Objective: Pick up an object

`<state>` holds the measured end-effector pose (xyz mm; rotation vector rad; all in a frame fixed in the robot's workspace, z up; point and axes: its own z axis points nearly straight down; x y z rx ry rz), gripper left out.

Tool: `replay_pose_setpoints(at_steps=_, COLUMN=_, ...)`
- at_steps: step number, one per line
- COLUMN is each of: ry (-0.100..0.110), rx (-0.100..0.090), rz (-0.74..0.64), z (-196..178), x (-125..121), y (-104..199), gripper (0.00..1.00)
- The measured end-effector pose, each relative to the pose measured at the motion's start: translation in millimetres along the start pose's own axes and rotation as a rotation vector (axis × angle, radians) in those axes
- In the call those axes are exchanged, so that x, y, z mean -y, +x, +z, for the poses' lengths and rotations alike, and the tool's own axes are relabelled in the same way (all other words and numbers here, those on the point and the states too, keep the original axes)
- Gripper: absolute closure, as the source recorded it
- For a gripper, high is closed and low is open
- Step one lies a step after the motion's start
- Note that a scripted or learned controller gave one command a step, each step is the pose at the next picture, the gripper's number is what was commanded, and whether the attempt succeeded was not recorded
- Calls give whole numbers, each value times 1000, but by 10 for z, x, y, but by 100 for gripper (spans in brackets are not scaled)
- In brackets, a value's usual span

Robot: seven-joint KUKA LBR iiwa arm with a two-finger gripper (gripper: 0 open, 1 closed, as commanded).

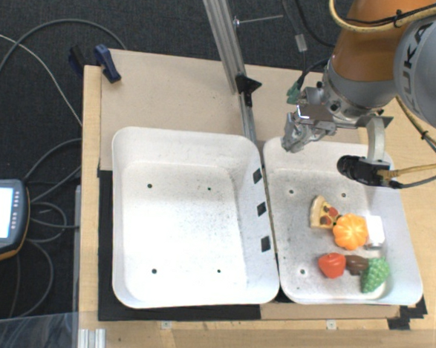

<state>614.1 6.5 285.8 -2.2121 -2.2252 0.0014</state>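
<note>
Grey-and-orange arm [390,48] reaches in from the right, wrist over the far edge of the right bin [293,212]. Left bin [177,219] sits alongside, touching it at the middle seam. Gripper [293,141] hangs near the right bin's far-left corner, well apart from the objects; whether it is parted or closed cannot be told at this slant, and nothing is seen between its tips. Candidates cluster in the near-right part of the right bin: orange fruit [350,231], green grapes [375,276], pizza slice [322,212], red tomato [331,264], with a small brown piece [357,264] between tomato and grapes. Judgement: tomato and pizza slice lie at the cluster's open edge, so either suits best. Centre above one, descend straight, avoid nudging neighbours.
</note>
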Motion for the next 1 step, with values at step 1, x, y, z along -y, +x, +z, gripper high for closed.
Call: replay_pose_setpoints(at_steps=1, ry=1, rx=0, rz=0, z=163, x=88, y=476, gripper=100)
